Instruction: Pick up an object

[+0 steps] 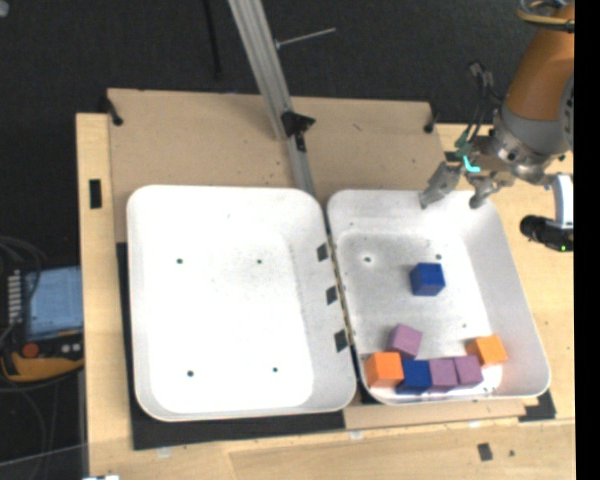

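The end effector (pixel 452 190) hangs over the far rim of the right bin (pixel 510 268), its two fingers apart and nothing between them. The blue cube (pixel 427 278) lies alone in this bin, nearer than the end effector and well apart from the cluster of cubes (pixel 430 365) at the bin's near wall. It looks small, light and stiff — probably easiest to take by two opposite flat sides.

The arm (pixel 542 78) is cut off by the picture's right edge above the right bin (pixel 510 258). In that bin's near corner, a blue cube (pixel 416 375) is partly hidden behind an orange cube (pixel 384 367).
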`<act>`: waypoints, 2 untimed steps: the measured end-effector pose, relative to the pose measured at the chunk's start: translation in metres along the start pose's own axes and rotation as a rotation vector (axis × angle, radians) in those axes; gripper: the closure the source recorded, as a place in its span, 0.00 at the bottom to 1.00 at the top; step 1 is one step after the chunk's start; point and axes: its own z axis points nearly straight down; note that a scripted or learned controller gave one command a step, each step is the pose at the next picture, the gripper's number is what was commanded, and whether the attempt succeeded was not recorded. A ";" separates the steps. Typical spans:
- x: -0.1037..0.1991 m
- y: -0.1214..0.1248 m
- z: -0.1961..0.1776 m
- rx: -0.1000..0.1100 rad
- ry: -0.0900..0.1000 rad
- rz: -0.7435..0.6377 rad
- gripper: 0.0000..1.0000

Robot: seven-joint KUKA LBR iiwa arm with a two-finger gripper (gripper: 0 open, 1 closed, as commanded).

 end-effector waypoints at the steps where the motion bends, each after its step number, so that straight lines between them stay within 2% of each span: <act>1: -0.001 0.001 -0.003 -0.003 -0.005 -0.002 0.00; 2: -0.009 0.002 0.057 0.000 -0.003 0.001 0.00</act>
